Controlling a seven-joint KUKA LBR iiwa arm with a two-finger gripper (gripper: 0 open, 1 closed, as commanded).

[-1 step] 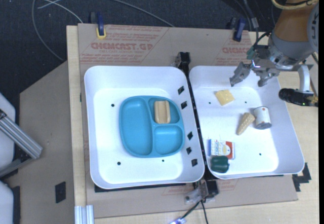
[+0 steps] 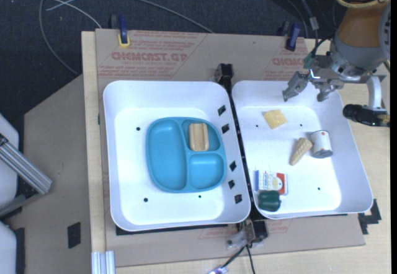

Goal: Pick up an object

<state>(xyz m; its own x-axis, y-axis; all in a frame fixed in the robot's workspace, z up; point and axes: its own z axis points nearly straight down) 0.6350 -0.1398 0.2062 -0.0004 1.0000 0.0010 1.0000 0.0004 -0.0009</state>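
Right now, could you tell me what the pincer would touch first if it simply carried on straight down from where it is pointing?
Probably the bare floor of the right white bin near its far edge. The pincer, fingers spread, hangs above that spot; the pale yellow flat square piece lies nearer the camera, likely off the line, though depth is hard to judge.

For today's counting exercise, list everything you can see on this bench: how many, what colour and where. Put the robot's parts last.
Bins: two, white, side by side on the bench.
Divided plate: one, blue, in the left bin.
Bread-like piece: one, tan, in the plate's upper right compartment.
Flat square piece: one, pale yellow, upper part of the right bin.
Cone: one, tan, middle of the right bin.
Small cylinder: one, grey-white, right beside the cone.
Small packet: one, white, red and blue, lower left of the right bin.
Green object: one, dark green, just below the packet.
Clamps: two, blue, at the bench's far edge.
Arm: one, grey with orange band, at right.
Gripper: one, open, above the right bin's upper edge.
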